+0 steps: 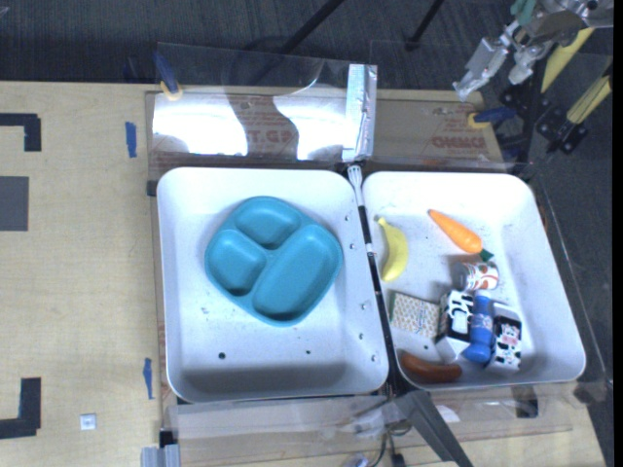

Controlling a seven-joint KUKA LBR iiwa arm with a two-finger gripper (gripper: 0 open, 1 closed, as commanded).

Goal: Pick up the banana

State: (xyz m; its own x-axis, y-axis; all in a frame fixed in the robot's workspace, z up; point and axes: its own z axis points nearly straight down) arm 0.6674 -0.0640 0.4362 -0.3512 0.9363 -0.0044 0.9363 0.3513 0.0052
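The yellow banana (392,249) lies in the right bin (545,261), close to its left wall and pointing roughly front to back. My gripper (494,71) hangs high beyond the far right corner of that bin, outside its rim and well away from the banana. It is open, with nothing between its fingers.
An orange carrot (455,230) lies right of the banana. Nearer the front are a small can (479,276), a patterned square pad (414,314), a black-and-white carton with a blue bottle (479,327) and a brown sausage (428,366). The left bin (185,339) holds a blue divided plate (274,258).
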